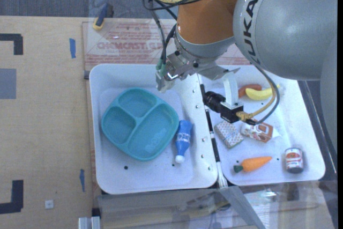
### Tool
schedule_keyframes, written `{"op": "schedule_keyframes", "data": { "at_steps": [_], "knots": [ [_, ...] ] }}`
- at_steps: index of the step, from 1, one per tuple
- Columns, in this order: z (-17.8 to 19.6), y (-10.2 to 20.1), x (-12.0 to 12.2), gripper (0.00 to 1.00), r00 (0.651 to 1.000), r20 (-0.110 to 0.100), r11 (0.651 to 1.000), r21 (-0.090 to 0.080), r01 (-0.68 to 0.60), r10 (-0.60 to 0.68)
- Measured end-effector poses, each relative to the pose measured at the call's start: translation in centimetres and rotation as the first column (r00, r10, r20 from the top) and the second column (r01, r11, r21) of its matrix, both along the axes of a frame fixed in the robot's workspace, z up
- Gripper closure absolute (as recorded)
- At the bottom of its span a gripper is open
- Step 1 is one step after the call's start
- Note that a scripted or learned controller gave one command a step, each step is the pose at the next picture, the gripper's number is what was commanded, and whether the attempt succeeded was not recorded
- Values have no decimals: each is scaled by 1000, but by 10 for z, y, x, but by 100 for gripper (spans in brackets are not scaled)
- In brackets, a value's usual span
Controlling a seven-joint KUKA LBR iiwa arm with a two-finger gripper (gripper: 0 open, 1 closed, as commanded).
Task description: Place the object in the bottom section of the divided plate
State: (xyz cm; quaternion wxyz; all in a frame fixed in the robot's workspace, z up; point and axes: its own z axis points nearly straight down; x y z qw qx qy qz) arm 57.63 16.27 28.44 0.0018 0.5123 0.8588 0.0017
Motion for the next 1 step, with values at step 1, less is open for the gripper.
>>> {"op": "schedule_keyframes", "data": {
  "at_steps": [1],
  "knots": [
    [-147,45,-39,100,999,-5,999,-1,47,-47]
  ]
}}
